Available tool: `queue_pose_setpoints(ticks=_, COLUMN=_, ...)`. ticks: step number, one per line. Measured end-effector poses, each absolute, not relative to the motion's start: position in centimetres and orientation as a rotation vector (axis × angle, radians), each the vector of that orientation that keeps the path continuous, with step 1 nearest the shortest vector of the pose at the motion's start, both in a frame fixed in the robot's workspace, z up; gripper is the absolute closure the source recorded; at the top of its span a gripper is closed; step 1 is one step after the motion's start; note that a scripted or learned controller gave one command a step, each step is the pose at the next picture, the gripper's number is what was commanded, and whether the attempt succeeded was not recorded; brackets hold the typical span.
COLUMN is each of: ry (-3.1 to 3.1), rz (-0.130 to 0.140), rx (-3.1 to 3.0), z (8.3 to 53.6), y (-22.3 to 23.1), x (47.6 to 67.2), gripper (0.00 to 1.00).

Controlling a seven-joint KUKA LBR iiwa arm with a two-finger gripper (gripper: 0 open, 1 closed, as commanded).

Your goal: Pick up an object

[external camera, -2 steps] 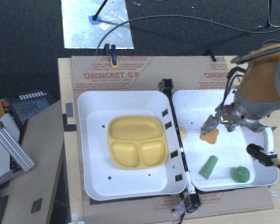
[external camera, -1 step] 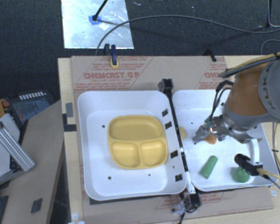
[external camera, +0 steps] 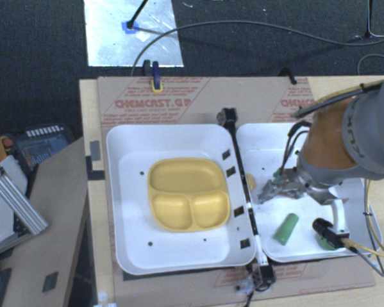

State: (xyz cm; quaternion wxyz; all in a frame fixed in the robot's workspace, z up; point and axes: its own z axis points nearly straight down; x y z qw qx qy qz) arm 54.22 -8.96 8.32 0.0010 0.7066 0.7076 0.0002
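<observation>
On wooden bench [external camera: 65,188], two white bins [external camera: 126,185] (side by side), dark carpet [external camera: 32,49], jaws' state unclear

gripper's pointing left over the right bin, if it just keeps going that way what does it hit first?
Probably the black divider between the bins: the gripper aims left at it, nothing between. The green cylinder lies off that line. Height unclear.

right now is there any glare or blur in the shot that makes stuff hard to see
Camera view: strong glare washes out the shiny sheet at the top; both white bins are bright but readable; the yellow tray and green cylinder are fairly crisp; the gripper is small and soft, and the arm at the right edge looks slightly blurred.
</observation>
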Motion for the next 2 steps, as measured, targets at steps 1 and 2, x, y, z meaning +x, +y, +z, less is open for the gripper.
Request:
queue_pose_setpoints(ticks=1, ry=2.215, rz=0.005, rx=2.216, z=9.7, y=-9.1, x=54.4, gripper=1.00)
queue_pose_setpoints(ticks=2, ry=2.223, rz=0.006, rx=2.213, z=15.5, y=-8.7, x=55.5, gripper=1.00)
